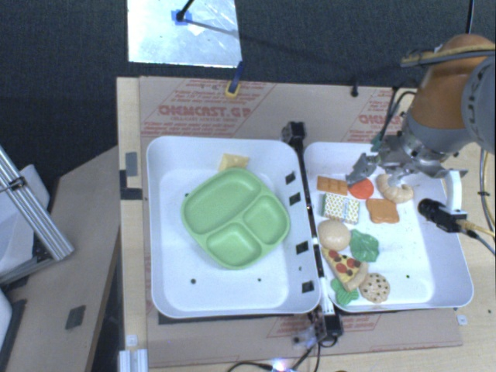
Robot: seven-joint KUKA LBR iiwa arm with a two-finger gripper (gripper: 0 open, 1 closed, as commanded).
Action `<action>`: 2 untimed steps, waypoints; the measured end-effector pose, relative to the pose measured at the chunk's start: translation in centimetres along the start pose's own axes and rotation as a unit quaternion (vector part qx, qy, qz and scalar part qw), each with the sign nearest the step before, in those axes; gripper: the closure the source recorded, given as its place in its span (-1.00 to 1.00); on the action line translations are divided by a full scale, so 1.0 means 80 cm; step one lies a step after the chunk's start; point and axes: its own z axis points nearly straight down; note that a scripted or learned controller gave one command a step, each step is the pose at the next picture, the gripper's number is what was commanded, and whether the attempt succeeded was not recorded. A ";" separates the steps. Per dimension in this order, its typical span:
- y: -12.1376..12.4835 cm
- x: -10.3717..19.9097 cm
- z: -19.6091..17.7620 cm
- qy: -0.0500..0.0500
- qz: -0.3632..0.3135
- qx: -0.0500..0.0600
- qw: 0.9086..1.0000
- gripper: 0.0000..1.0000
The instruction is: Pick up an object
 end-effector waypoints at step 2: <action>-0.008 -0.005 0.055 -0.001 0.000 -0.005 1.000 -1.00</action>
